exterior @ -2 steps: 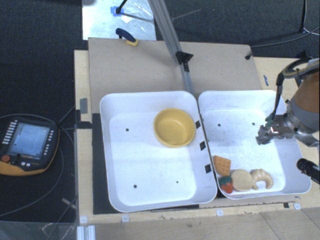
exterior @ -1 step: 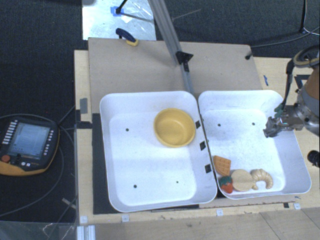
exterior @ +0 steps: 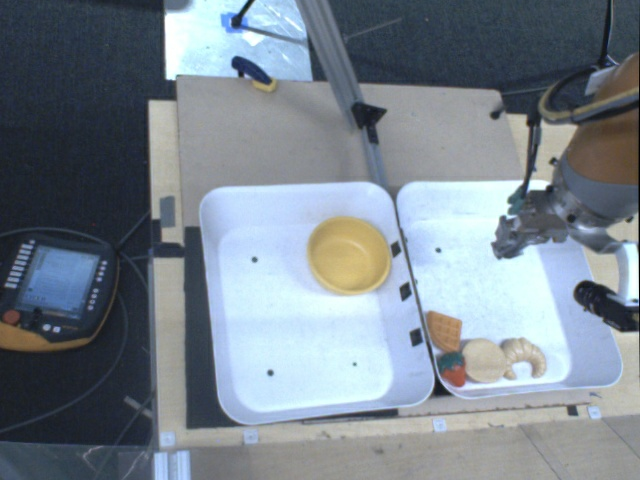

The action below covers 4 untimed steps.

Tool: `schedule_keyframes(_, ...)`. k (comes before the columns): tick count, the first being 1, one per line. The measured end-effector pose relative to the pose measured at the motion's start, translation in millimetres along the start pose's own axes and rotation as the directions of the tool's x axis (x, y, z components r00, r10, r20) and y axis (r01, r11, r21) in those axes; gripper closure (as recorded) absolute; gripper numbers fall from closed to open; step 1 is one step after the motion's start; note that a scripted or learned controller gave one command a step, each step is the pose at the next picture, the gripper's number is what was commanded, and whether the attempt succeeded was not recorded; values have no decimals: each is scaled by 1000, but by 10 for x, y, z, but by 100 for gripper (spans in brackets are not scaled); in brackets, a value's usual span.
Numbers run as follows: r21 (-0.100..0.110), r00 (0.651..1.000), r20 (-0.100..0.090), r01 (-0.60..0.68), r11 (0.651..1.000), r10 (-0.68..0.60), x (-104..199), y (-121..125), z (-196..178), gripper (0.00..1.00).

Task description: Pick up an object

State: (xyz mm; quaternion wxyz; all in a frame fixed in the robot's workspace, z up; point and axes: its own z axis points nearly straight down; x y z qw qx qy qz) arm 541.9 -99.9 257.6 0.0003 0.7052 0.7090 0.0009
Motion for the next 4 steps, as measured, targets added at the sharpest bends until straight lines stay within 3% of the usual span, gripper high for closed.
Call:
schedule_keyframes(3,2,1000,0,-1,1000,1,1508,794,167,100)
schedule_keyframes(4,0,1000,1,-3,1000,3,1835,1187,186,100)
